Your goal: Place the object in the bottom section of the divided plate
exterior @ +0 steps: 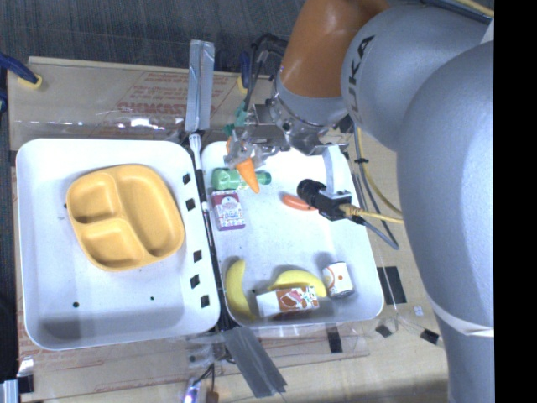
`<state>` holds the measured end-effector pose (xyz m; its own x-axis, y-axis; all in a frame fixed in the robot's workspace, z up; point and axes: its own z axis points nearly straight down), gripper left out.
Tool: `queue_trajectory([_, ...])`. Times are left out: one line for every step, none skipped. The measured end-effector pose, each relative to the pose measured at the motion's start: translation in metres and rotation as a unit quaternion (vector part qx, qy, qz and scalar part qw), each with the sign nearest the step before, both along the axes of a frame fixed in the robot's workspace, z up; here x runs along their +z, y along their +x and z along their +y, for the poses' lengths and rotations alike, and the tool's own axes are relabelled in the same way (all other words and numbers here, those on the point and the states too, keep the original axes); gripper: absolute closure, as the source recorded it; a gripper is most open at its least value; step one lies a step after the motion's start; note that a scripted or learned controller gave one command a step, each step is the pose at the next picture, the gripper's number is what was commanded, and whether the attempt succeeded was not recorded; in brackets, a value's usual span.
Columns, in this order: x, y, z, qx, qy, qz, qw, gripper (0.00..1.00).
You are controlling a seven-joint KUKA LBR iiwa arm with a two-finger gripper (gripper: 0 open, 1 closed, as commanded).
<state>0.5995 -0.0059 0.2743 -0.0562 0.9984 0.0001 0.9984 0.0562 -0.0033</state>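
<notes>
- Two shallow white bins side by side on the table (101,91): left bin (50,309) and right bin (357,250), split by a central divider.
- In the left bin, a yellow divided plate (124,217) lying tilted, with three sections: one large on its right side, two smaller on its left; nothing inside them.
- In the right bin, several things:
  - small orange carrot (247,175), tapered, pointing downward, at the bin's upper left, just below the pincer (241,151) and apparently pinched between its fingers at the top end;
  - green object (225,178) just beside and partly behind the carrot;
  - small pink-and-white packet (228,210) right below the green object, close to the divider;
  - thin orange-red piece (295,201) near the bin's middle, touching a black part (323,198) of the arm's gear;
  - banana (237,288) curved along the lower left corner;
  - second yellow fruit (300,280) behind a red-and-white carton (289,300) lying on its side at the lower edge;
  - small white can with red label (338,279) tipped over, just right of the carton.
- Pincer closed on the carrot, over the right bin's upper left, well apart from the plate.
- Grey arm with orange band (327,32) above the right bin.
</notes>
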Motion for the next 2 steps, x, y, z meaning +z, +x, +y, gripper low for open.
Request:
queue_trajectory([-0.047,-0.0544,0.0857,-0.113,-0.0009,0.002,0.9936,1.0])
queue_trajectory([-0.0469,-0.0543,0.0855,-0.113,-0.0009,0.002,0.9936,0.0])
